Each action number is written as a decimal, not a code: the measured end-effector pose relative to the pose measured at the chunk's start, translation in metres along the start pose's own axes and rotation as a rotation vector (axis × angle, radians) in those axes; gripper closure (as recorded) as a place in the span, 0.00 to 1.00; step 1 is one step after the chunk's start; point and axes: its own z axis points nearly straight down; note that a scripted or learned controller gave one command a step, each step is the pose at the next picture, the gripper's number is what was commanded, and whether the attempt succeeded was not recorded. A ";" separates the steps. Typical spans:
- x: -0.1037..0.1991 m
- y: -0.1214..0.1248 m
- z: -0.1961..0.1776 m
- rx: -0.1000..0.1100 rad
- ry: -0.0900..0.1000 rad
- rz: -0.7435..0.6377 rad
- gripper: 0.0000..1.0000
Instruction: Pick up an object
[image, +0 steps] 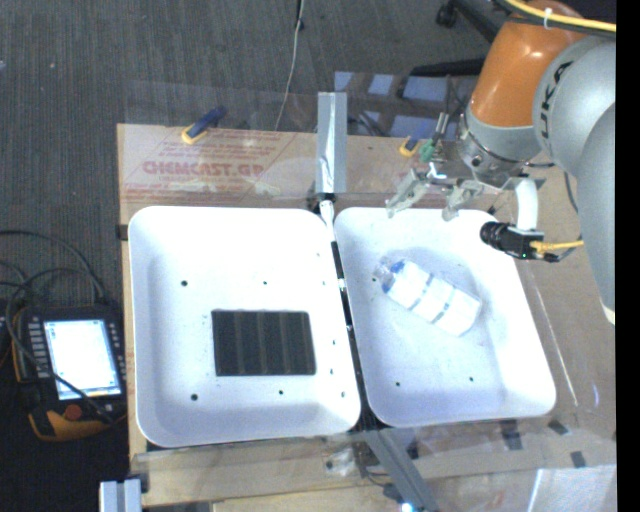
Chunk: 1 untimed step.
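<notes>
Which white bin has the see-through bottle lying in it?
The right bin, under the gripper, holds the bottle; the left bin holds a dark ridged rectangle.

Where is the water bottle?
The water bottle lies on its side in the right bin, just below the open end effector.

Black ribbed pad (263, 342) in left bin (160, 250); lit tablet (78, 357) on floor, far left.

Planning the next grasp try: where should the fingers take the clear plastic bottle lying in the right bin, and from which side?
Probably across the middle of the clear plastic bottle, from above. It lies on its side, cap toward the upper left, so closing across its width beats closing along its length. The gripper is above the right white bin.
</notes>
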 end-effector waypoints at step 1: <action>-0.011 0.002 0.101 0.001 -0.003 -0.008 0.00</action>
